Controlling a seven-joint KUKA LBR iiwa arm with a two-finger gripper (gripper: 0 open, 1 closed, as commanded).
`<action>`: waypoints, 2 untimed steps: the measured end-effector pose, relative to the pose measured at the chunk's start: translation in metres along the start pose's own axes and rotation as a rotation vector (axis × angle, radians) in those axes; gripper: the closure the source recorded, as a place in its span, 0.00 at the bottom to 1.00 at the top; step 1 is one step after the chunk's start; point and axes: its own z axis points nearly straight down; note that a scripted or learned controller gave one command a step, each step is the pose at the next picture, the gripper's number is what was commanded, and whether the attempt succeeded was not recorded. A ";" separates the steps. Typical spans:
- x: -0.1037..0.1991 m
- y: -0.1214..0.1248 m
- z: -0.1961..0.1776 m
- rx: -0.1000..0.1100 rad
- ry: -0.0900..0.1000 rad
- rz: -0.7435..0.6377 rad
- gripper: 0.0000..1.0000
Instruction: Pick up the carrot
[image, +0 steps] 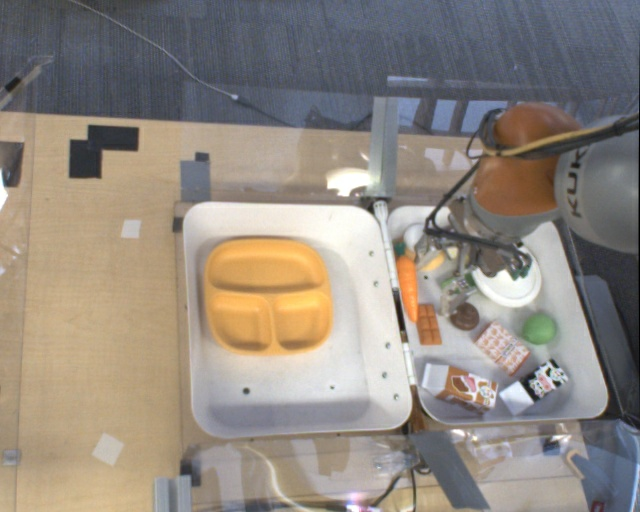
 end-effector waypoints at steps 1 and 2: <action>-0.013 -0.007 0.000 -0.021 0.042 -0.016 0.00; -0.014 -0.006 0.000 -0.020 0.043 -0.012 0.00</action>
